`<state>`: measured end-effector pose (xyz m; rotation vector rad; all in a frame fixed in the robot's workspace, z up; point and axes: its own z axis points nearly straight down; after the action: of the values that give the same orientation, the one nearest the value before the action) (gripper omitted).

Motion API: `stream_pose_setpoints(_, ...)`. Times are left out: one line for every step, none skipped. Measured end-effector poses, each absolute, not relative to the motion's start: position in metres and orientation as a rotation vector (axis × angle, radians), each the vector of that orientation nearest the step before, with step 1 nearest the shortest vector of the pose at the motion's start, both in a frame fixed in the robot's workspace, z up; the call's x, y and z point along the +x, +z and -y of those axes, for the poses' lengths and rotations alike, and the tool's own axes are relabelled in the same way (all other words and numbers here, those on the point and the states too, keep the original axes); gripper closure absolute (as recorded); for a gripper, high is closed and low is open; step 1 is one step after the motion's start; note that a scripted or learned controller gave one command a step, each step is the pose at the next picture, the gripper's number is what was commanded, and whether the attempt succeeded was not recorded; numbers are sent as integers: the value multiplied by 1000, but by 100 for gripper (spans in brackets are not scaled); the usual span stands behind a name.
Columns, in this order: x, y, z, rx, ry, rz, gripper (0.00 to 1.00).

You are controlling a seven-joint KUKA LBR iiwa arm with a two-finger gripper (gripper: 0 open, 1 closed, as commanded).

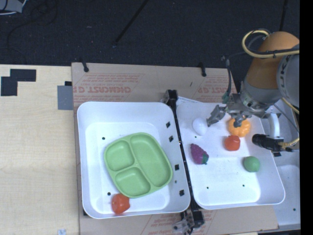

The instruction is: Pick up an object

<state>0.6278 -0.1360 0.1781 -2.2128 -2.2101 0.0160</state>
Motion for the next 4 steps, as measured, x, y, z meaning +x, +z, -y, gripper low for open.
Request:
stream_pose_setpoints(631, 187, 136, -2219, 2, 2220, 0)
stream_pose_setpoints(636, 136, 129, -2214, 6, 2220, 0)
stream_pose_setpoints(635, 84, 128, -2216, 7, 2219, 0)
stream_pose_setpoints(636, 98, 128, -2218, 2, 2221, 100)
